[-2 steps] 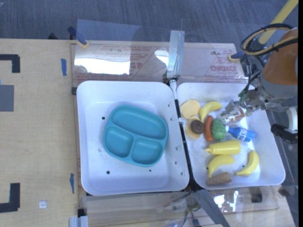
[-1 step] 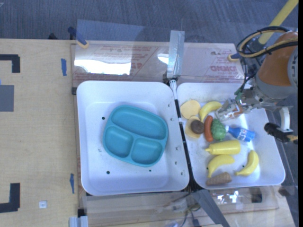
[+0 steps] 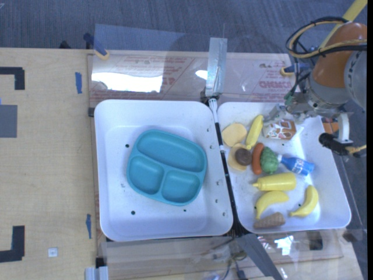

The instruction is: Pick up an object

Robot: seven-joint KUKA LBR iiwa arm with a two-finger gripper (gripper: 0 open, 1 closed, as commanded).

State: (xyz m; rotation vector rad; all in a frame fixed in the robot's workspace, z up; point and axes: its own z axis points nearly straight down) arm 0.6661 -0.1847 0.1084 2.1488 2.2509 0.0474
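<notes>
The right bin [image 3: 341, 212] holds several toy foods. Among them are a white packet with orange print [image 3: 280, 129], a banana [image 3: 254, 130], a yellow disc [image 3: 235, 134], a brown round piece [image 3: 242, 156], a carrot [image 3: 257, 158], broccoli [image 3: 269, 161], a blue bottle [image 3: 297, 165] and a yellow bottle [image 3: 275, 183]. Two more bananas [image 3: 271, 201] [image 3: 309, 202] and a brown cone [image 3: 269, 220] lie at the front. My gripper [image 3: 290, 111] hangs over the bin's far right corner, just above and beyond the white packet.
The left bin [image 3: 111, 214] carries a teal divided plate [image 3: 166, 167]. A metal upright [image 3: 216, 69] stands behind the wall between the bins. A clear sheet lies along the back, and cables loop above the orange-banded wrist [image 3: 335, 63].
</notes>
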